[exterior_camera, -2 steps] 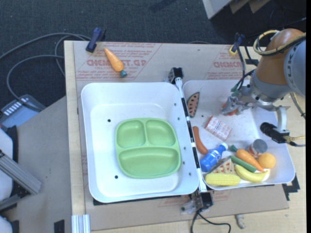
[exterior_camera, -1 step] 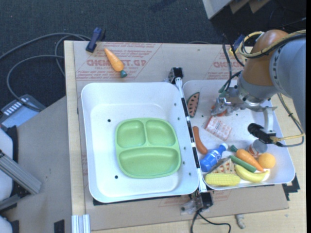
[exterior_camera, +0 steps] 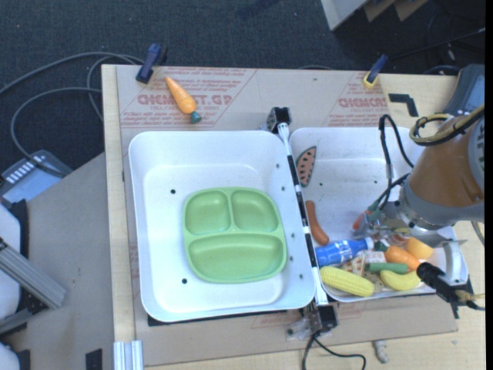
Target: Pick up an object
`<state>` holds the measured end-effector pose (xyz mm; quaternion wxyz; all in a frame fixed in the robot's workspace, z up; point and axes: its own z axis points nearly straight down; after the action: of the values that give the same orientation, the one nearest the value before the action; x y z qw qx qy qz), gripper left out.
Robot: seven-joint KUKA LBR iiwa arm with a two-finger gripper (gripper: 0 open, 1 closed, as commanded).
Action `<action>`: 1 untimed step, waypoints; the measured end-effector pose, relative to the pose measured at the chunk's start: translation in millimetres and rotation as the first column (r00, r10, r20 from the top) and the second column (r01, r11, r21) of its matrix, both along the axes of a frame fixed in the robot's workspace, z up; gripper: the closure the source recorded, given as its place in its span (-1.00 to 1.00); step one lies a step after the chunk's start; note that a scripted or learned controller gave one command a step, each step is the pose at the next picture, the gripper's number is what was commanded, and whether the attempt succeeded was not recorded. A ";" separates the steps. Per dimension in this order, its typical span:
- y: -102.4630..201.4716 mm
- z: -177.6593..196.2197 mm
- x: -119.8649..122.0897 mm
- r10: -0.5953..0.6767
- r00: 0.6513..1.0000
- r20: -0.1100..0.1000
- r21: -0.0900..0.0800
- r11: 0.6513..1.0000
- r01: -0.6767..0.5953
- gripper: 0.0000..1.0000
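Note:
The right bin (exterior_camera: 347,168) holds a heap of toy food near its front: a blue bottle (exterior_camera: 339,250), a yellow corn cob (exterior_camera: 347,282), a banana (exterior_camera: 400,280), an orange piece (exterior_camera: 400,257) and a green piece (exterior_camera: 393,268). A red sausage (exterior_camera: 316,222) lies along the bin's left wall. A watermelon slice (exterior_camera: 306,165) leans farther back. My gripper (exterior_camera: 375,223) hangs low in this bin, just above the heap and right of the sausage. The wrist and cables hide its tips. A small red-orange piece (exterior_camera: 360,222) shows at its left side.
The left bin (exterior_camera: 154,176) holds a green divided plate (exterior_camera: 231,233). A toy carrot (exterior_camera: 182,97) lies on the bench behind that bin. Clamps sit at the bench's back edge: a blue clamp (exterior_camera: 149,62) and a yellow one (exterior_camera: 375,69). The arm covers the right bin's right side.

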<state>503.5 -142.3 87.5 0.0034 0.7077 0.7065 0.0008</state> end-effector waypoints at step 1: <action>1.6 -3.0 -1.4 0.001 1.000 -0.005 0.003 1.000 -0.001 -1.00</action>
<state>502.1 -140.7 84.5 0.0006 0.7073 0.7069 0.0001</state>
